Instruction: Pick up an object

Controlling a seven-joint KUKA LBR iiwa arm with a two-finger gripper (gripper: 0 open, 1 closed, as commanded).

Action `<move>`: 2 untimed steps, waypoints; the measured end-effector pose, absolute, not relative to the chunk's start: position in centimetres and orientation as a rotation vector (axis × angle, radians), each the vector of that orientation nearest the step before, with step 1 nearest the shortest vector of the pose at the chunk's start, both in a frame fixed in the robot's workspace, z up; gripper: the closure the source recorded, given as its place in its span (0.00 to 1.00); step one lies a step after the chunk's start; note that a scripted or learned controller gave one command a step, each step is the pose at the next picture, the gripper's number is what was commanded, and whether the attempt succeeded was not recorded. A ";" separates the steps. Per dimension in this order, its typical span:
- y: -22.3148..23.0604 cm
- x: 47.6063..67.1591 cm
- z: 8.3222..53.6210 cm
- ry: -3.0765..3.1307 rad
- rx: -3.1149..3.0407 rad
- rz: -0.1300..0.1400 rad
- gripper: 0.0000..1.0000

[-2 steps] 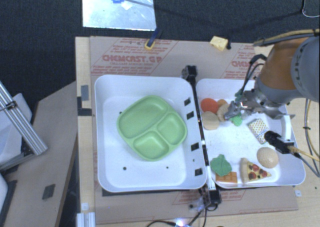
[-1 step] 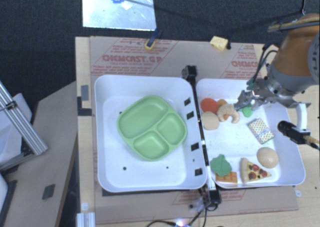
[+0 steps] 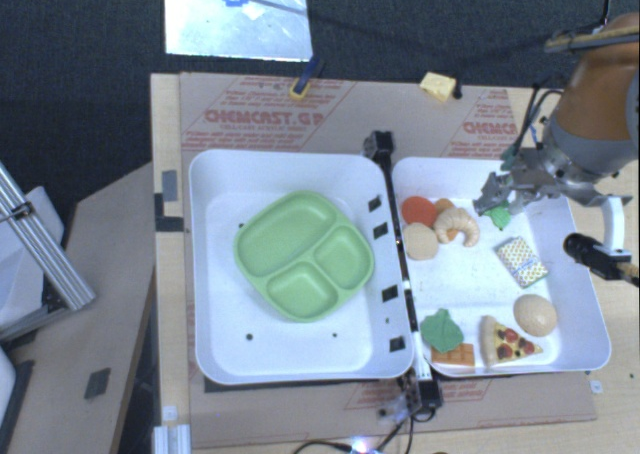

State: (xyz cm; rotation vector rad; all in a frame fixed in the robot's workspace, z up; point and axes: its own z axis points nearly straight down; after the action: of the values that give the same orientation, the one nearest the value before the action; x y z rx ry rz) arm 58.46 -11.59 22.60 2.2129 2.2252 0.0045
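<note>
Pizza slice point(image 3: 508, 340) and waffle point(image 3: 452, 354) lie nearest, while the hand point(image 3: 497, 197), grip unreadable, hovers beside the croissant point(image 3: 460, 226) in the right bin point(image 3: 590, 342); it should descend straight, centred on one toy.

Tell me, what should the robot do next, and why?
Probably lower the gripper a little onto the green toy just under it. It hangs over the right bin, the croissant lies beside it, and nothing shows held yet.
</note>
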 end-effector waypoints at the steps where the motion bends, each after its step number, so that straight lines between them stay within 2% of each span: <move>1: -6.1 60.1 23.3 2.231 2.210 0.007 1.00; 2: -5.2 59.4 22.8 2.228 2.215 0.001 1.00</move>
State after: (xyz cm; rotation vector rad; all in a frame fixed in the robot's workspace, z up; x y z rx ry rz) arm 59.39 -5.22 22.84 2.2145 2.2278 0.0007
